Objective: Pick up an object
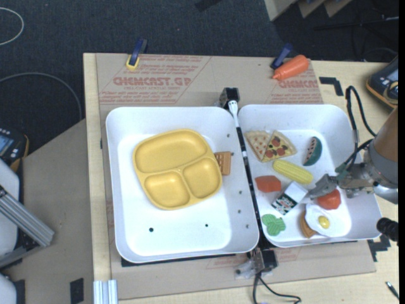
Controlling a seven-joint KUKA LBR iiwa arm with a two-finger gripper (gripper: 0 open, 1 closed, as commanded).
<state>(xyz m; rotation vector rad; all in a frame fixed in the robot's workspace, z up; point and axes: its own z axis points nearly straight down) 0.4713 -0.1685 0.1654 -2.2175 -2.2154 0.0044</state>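
the gripper point(326, 189) reaches in low over the right bin point(329, 114), its dark fingers spread to a moderate gap, nothing between them. just under and right of its tips lies a red tomato piece point(329, 200), touching the fried egg point(324, 221) below it. this looks the likeliest target: probably light, hard plastic, smooth and rounded, so it may squirt out unless the fingers close across its widest middle. just left of the gripper sits a small white and black box point(288, 199); up-left, a corn cob point(292, 171); farther out, a pizza slice point(270, 145), watermelon wedge point(312, 151), red block point(268, 183) and green broccoli point(273, 224). well away left, the yellow divided plate point(177, 168) fills the left bin point(126, 220).
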